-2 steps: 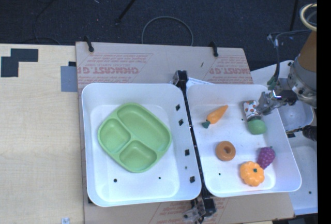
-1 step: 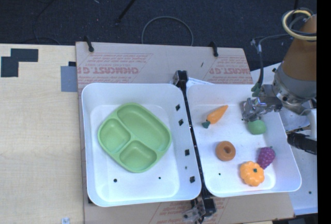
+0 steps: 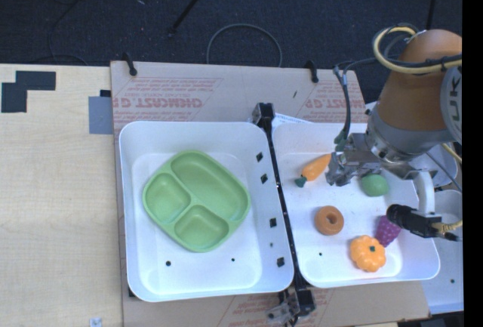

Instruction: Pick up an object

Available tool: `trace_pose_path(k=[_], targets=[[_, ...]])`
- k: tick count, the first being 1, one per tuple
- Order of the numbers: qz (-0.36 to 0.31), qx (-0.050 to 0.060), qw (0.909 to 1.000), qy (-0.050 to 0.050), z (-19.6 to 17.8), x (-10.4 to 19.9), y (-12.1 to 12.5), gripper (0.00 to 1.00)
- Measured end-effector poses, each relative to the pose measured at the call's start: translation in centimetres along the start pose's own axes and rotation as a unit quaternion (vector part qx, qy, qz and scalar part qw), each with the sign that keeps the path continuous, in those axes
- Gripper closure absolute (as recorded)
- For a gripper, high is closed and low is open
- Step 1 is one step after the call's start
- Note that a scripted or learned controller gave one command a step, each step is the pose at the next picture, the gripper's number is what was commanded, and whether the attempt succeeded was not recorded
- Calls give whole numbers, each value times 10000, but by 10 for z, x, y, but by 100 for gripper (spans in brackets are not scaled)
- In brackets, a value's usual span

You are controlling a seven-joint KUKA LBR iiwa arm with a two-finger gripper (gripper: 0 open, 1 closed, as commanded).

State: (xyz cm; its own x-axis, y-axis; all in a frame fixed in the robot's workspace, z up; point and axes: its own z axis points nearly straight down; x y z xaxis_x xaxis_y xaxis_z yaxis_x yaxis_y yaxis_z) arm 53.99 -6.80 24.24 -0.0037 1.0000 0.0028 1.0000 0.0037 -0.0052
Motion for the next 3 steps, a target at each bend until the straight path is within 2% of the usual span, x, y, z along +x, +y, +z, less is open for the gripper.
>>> trace_pose_path(k=[3], targets=[[-4, 11, 10000, -6, 29, 156, -16, 100]])
